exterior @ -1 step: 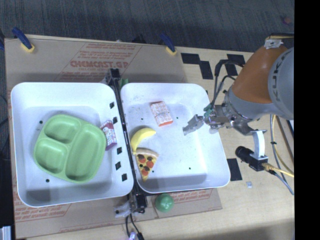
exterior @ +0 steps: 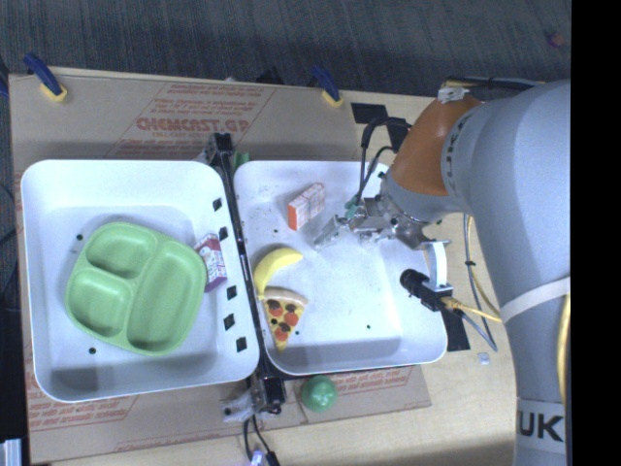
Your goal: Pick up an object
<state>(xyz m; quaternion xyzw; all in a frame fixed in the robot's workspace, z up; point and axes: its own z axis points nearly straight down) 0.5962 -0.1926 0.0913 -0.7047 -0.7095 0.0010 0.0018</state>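
The grey arm [exterior: 514, 212] enters from the right and bends down over the right bin [exterior: 383, 343], its orange band [exterior: 427, 158] sitting just above the wrist and facing the far edge of the bench. The wrist tips toward the left, so the gripper [exterior: 330, 233] reaches low over the bin's far half, with its metal fingers pointing toward the divider between the two bins. Whether the jaws are spread or closed cannot be told here, since the fingertips blur against the white floor; nothing is seen between them. Just left of the fingertips, and a little farther back, lies a small orange-and-white box [exterior: 305, 205], tilted, close to the gripper but apart from it. Nearer the camera, a yellow banana [exterior: 275, 263] lies beside the divider, and a pizza slice toy [exterior: 282, 315] lies just in front of it, almost touching. A black cable fitting [exterior: 419, 287] with a yellow lead hangs off the wrist over the bin's right side. In the left bin [exterior: 49, 192] a green divided plate [exterior: 136, 286] lies flat, with a small dark red packet [exterior: 212, 258] at its right edge beside the divider. A green ball [exterior: 317, 393] rests on the cardboard sheet [exterior: 194, 115] outside the bins, by the near edge of the right one.
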